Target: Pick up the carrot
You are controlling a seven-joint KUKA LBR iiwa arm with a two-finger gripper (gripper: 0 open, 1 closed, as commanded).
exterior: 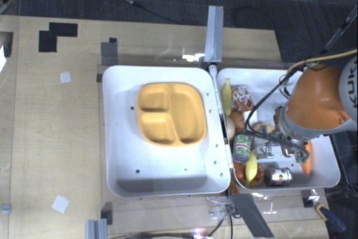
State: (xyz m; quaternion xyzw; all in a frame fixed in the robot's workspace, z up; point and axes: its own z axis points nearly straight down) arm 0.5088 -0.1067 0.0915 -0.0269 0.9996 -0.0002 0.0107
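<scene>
The carrot [306, 163] lies at the right bin's [333, 175] near right side, mostly hidden under the gripper [279, 149]; its grip I cannot tell. Beside it sit a banana [226, 96], green can [242, 147] and silver can [278, 176]. The left bin [120, 120] holds a yellow tray [170, 113].

Even, fairly bright overhead light falls on the tabletop [50, 137]. The left bin [117, 120] shows a soft grey shadow along its near inner wall, and a small glare spot sits at its far rim. The whole picture is slightly soft; small things in the right bin [330, 173] blur together.
</scene>
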